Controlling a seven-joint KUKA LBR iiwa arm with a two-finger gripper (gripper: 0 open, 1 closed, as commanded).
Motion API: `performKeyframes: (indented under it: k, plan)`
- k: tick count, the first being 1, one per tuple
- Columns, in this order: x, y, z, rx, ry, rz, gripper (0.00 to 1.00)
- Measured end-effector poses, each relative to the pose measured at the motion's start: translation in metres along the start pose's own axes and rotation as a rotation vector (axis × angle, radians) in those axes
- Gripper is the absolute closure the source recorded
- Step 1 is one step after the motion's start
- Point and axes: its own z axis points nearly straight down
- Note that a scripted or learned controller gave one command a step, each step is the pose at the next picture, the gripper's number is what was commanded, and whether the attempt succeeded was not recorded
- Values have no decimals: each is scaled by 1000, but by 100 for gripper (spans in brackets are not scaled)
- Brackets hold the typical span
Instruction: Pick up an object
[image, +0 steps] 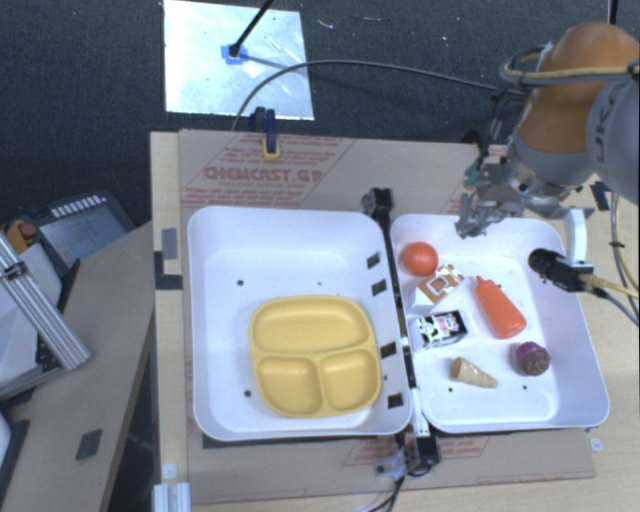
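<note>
The gripper (478, 222) hovers over the right bin's (575, 385) far edge, its pincer state unclear; it should descend squarely onto the orange ball (420, 258) just left of it.

The grey arm (590, 110) with its orange band reaches in from the far right, its gripper (477, 218) pointing down.

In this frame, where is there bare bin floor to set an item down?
Left bin: bare floor behind the yellow tray, and a strip along its left. Right bin: open along the front edge, before the wedge and purple ball. Crowded mid-bin around the tomato, cartons and orange bottle.
</note>
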Motion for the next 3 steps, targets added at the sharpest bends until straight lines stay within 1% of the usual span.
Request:
performKeyframes:
  k: [1, 2, 3]
  plan:
    - [57, -11, 1, 2, 1, -1, 100]
    - [104, -16, 10, 2, 1, 0, 100]
    - [156, -21, 4, 1, 1, -1, 100]
